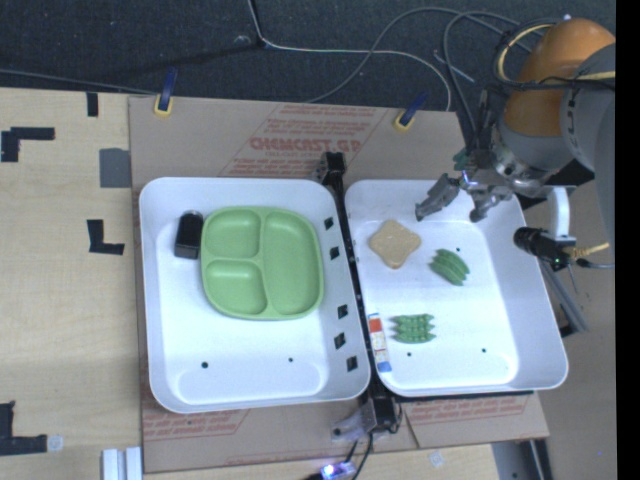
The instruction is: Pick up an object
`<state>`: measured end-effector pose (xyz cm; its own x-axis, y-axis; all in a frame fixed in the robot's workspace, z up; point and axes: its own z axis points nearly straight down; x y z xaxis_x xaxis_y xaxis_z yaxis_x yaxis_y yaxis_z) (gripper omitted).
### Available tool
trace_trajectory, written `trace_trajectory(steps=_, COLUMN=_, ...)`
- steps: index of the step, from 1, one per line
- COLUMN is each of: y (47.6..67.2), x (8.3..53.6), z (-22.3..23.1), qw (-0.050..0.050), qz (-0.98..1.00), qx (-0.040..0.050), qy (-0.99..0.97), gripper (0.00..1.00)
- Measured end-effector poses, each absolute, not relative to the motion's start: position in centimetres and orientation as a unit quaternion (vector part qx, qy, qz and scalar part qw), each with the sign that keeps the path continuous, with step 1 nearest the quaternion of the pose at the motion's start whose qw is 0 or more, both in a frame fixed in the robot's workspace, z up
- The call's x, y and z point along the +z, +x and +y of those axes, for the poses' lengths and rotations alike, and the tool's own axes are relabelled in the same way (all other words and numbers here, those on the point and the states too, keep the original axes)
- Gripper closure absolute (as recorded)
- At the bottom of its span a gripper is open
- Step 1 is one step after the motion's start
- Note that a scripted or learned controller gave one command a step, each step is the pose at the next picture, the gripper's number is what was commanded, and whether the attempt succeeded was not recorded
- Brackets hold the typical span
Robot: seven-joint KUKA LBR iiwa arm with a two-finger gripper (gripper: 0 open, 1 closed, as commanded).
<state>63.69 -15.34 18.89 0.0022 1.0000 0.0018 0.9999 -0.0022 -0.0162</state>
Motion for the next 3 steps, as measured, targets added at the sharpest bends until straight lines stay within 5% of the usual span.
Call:
trace_trajectory(steps=1, y=64.0, x=19.8, z=-15.3, qw=0.0, qz=-0.708, qx=0.0006, qy=-0.707, gripper=0.0)
trace_trajectory(steps=3, y=63.2, x=8.6, z=-14.5, qw=0.0, qz=-0.707, qx=0.0013, qy=-0.707, gripper=0.0)
